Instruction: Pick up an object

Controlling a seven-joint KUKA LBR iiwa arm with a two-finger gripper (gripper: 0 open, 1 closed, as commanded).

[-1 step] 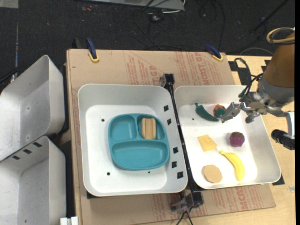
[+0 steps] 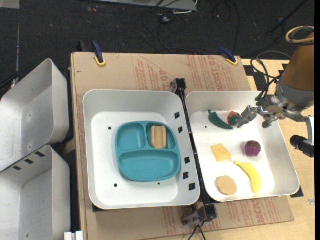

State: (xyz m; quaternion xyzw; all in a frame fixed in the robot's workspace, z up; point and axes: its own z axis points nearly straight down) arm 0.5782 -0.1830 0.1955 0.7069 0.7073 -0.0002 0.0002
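The right bin (image 2: 285, 149) holds a dark green pepper (image 2: 220, 120), a small red and orange item (image 2: 233, 117), a yellow cheese block (image 2: 220, 152), a purple round item (image 2: 253, 148), a banana (image 2: 250, 175) and a tan round biscuit (image 2: 226, 185). My gripper (image 2: 256, 118) hovers over the far right part of this bin, just right of the red item. Its two fingers are spread apart, open, with nothing between them. One fingertip (image 2: 245, 117) is close to the red item.
The left bin (image 2: 95, 134) carries a teal divided tray (image 2: 148, 159) with a tan bread stick (image 2: 158, 136) in its far right compartment. A black divider (image 2: 189, 144) runs between the bins. Spare white bins (image 2: 30, 134) lie at far left.
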